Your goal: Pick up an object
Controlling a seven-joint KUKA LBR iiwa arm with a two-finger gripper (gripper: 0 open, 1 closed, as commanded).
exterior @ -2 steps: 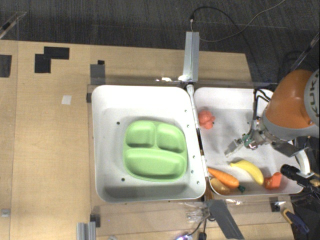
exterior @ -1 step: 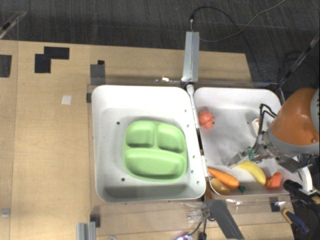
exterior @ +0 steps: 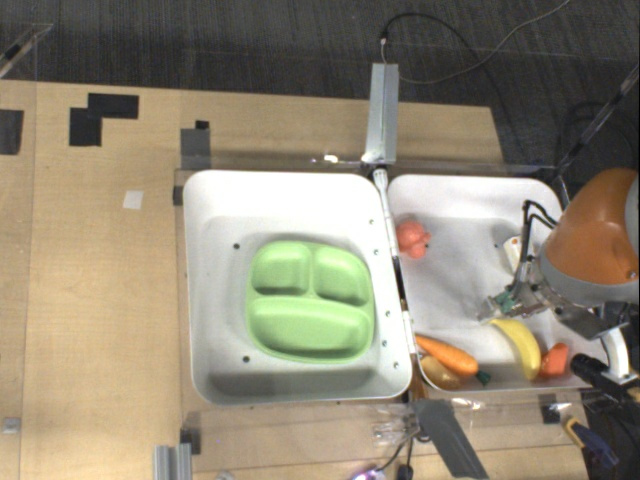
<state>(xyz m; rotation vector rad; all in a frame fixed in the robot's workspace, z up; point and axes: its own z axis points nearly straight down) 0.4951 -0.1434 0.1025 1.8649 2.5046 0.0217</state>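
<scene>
The right bin (exterior: 460,203) holds a yellow banana (exterior: 521,345) near its front right. A small red-orange piece (exterior: 555,360) lies just right of the banana. An orange carrot (exterior: 448,354) lies at the front left, with a brownish piece (exterior: 438,372) tucked under it against the front wall. A pinkish-red fruit (exterior: 412,237) rests by the left wall. My gripper (exterior: 508,305) hangs low over the right bin, right at the banana's upper end. The grey wrist and orange band (exterior: 600,233) hide the bin's right side.
The left bin (exterior: 215,268) carries a green divided plate (exterior: 310,300) in its middle. A metal post (exterior: 382,113) stands behind the joint between the bins. Black cables (exterior: 540,218) trail from the wrist over the right bin's back corner.
</scene>
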